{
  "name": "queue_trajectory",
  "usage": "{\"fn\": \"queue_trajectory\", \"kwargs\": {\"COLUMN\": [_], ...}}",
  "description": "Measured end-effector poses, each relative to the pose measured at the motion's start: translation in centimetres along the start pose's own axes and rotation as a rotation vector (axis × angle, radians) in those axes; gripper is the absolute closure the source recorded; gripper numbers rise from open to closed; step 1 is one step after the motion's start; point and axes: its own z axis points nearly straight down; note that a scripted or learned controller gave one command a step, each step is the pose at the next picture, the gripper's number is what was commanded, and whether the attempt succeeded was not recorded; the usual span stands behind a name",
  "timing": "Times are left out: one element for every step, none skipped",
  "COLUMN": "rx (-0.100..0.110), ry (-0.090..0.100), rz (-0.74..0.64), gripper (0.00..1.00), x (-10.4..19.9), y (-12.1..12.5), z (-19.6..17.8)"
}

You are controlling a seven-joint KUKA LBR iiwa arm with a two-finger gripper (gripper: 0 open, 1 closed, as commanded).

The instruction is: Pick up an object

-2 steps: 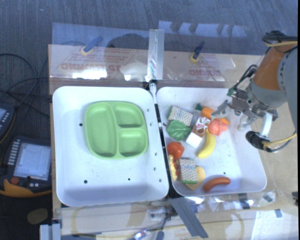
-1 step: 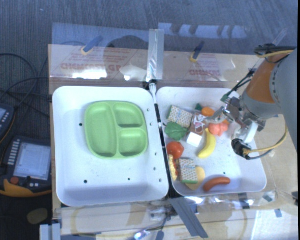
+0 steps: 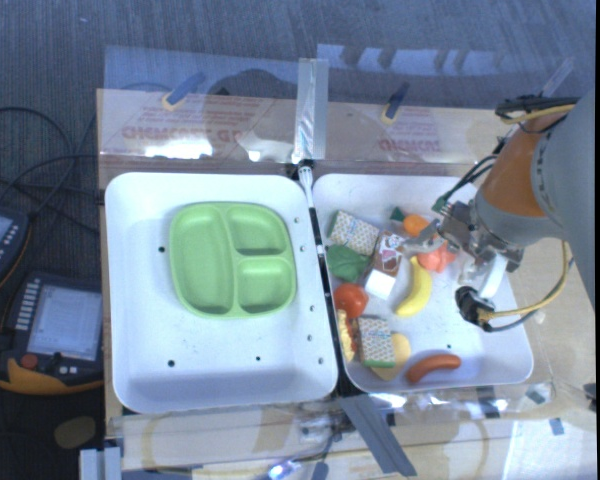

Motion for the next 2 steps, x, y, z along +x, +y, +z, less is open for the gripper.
{"fn": "queue_trajectory", "kwargs": {"rx": [0.012, 0.032], "ry": [0.003, -0.015], "rz": [0.140, 0.497], "gripper": [0.00, 0.00], "x": [0.3, -0.1], "y": [-0.5, -0.3], "z": [0.1, 1.5]}}
